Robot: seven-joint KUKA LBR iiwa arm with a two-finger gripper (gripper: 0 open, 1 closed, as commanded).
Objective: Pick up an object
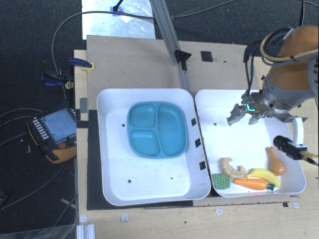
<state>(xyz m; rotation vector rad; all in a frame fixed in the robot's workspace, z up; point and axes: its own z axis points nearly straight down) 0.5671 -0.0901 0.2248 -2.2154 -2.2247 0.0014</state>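
toy carrot looks the fairest target, though the gripper hangs well apart from it, over the bare far part of the right bin. it has nothing in its grasp, and whether it is open or shut i cannot tell at this slant. outward and nearer the camera, the bin's near edge holds the toys: a beige piece (possibly a peanut) beside a green bit, then the carrot touching a banana, with a drumstick just beyond. the left bin holds a blue divided plate. i judge this the approach step. next the arm must travel to the near edge, line up across the carrot and descend.
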